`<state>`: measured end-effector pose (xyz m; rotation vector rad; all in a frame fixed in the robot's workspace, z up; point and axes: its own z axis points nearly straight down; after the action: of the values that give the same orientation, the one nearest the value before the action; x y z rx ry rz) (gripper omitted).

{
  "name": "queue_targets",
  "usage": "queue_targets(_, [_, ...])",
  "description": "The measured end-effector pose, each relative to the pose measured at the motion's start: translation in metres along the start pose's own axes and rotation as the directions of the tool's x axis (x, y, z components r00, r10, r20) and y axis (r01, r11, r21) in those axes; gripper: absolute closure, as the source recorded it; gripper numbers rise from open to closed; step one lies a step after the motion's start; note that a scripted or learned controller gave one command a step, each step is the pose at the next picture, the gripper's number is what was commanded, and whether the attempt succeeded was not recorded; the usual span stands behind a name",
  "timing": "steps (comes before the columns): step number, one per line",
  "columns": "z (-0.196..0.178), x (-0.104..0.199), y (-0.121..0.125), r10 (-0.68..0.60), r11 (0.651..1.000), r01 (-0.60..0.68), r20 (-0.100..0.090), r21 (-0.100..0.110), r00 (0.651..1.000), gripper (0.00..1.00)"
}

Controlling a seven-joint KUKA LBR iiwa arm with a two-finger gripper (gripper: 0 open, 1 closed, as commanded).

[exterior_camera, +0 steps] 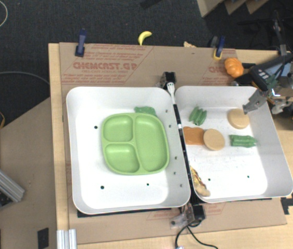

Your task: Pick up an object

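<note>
The left shallow white bin (84, 180) holds a green divided plastic plate (135, 143). The right white bin (270, 175) holds a round tan disc (238, 119) just beside the hand (252, 106); I cannot tell its opening. Both bins rest on a cardboard-covered tabletop (110, 64).

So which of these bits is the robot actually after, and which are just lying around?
Part of the job (candidates to pick up, in the right bin):
- tan disc by the gripper
- second tan disc
- orange-brown slab
- two green pieces

Lying about:
- green divided plate in the left bin
- yellow banana and orange fruit on the bench
</note>
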<state>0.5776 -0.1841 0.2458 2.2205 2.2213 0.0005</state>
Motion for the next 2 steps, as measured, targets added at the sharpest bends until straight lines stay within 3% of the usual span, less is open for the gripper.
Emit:
queue_targets(1, [-0.011, 0.128, -0.038, -0.013, 1.000, 0.013, -0.007, 0.003, 1.000, 0.00])
queue_targets(2, [-0.118, 0.205, -0.100, -0.010, 1.000, 0.010, -0.004, -0.008, 1.000, 0.00])
